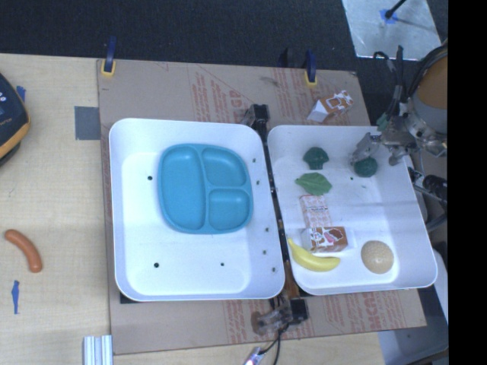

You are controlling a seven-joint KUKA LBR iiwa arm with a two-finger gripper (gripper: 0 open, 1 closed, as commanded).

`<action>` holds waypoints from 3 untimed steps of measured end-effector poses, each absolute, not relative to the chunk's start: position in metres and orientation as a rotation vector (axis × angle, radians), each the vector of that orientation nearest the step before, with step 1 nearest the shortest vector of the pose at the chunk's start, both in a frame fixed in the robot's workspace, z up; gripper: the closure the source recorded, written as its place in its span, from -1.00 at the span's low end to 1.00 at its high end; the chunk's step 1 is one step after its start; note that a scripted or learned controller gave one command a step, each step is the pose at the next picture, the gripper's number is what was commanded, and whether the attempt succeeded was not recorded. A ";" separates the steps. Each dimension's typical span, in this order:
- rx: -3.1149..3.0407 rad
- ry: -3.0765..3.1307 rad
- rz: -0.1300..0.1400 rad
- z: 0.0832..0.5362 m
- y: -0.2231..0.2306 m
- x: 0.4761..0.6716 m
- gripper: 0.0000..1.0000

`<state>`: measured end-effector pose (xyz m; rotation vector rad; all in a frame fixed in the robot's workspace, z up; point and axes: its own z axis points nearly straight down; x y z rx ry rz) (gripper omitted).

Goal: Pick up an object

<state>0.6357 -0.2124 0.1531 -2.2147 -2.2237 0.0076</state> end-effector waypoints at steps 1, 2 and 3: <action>-2.212 -2.225 0.007 0.091 -0.190 0.654 -1.00; -2.211 -2.226 0.006 0.092 -0.154 0.656 -1.00; -2.219 -2.225 0.001 0.181 -0.196 0.657 -1.00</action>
